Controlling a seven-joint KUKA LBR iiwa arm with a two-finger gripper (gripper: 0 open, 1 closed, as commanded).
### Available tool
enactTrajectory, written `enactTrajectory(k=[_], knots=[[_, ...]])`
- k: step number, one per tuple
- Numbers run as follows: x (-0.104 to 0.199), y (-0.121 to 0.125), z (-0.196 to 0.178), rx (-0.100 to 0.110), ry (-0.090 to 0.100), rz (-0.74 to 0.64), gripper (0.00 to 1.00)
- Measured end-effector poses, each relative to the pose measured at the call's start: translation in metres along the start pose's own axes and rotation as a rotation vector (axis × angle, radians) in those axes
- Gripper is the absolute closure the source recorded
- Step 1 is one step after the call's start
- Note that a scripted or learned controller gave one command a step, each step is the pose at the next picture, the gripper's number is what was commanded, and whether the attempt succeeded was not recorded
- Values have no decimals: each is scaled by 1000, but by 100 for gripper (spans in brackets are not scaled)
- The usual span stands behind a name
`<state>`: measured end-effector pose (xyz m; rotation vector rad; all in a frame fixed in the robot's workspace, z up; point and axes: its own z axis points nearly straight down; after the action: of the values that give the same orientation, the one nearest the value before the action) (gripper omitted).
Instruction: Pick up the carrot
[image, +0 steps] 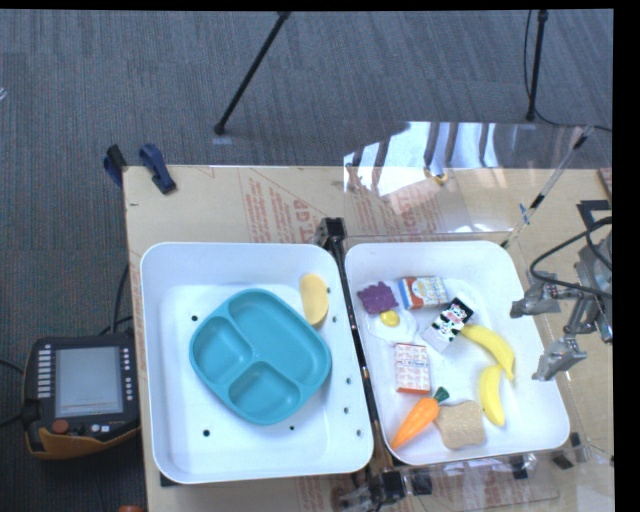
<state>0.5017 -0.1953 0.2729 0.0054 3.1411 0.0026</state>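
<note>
The carrot (416, 420), orange with a green top, lies tilted near the front edge of the right bin (520, 270), between a red snack box (412, 367) and a slice of bread (462, 425). My gripper (539, 337) hangs over the right rim of that bin, well to the right of the carrot and farther back. Its two fingers point left and stand open with nothing between them.
The right bin also holds two bananas (490, 347) (492, 395), a cow-patterned carton (452, 322), a fried egg (390, 320), a purple piece (377, 297) and an orange-blue box (425, 291). In the left bin (165, 300) are a teal divided plate (260, 355) and a yellow piece (314, 298).
</note>
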Motion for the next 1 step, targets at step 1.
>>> enactTrajectory(k=[1], knots=[[27, 97, 172, -4, 6, -234, 0]])
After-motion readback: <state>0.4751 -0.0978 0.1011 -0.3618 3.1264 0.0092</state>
